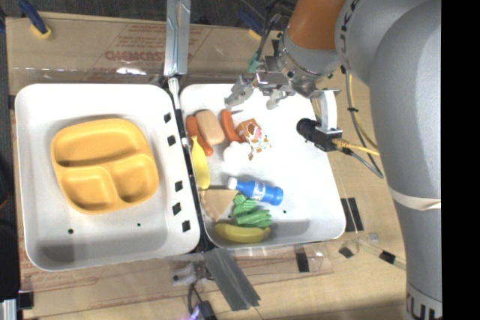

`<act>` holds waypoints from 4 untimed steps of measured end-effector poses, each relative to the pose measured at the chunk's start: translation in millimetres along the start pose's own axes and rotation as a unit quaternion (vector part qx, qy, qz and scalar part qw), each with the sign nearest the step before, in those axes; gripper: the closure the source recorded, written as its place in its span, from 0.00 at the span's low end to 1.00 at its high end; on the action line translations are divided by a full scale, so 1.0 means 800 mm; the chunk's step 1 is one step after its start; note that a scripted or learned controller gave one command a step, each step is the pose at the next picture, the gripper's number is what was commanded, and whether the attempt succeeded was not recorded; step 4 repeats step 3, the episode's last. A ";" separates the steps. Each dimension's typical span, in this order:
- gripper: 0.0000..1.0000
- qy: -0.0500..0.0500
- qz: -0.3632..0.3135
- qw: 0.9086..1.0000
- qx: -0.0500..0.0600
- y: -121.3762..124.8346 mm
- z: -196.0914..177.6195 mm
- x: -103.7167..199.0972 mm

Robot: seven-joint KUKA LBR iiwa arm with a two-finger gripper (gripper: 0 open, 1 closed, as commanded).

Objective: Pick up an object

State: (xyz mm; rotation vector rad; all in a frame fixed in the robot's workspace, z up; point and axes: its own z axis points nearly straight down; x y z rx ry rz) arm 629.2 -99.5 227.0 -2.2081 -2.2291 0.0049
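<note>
Right bin (319,191): blue/white bottle (256,191) lying flat; gripper (256,90) above.

The robot's bulky, smooth grey metal arm (397,71) has rounded, tube-like casings and dark lettering partly visible on the link near the wrist. A glossy orange band (322,7) wraps the arm just above the wrist. Below it sits a cluster of pale metal brackets and small fittings forming the hand (259,86). A black cylindrical part on a white bracket (319,127) juts from the wrist. Thin yellow and black cables (364,142) run alongside the arm.
</note>
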 end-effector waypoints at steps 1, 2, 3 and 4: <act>0.00 0.000 0.000 1.000 0.000 0.000 0.000 0.000; 0.00 -0.002 -0.111 0.994 -0.007 0.011 0.145 -0.015; 0.00 0.000 -0.024 1.000 -0.011 0.040 0.154 -0.018; 0.00 0.000 -0.024 1.000 -0.011 0.040 0.154 -0.018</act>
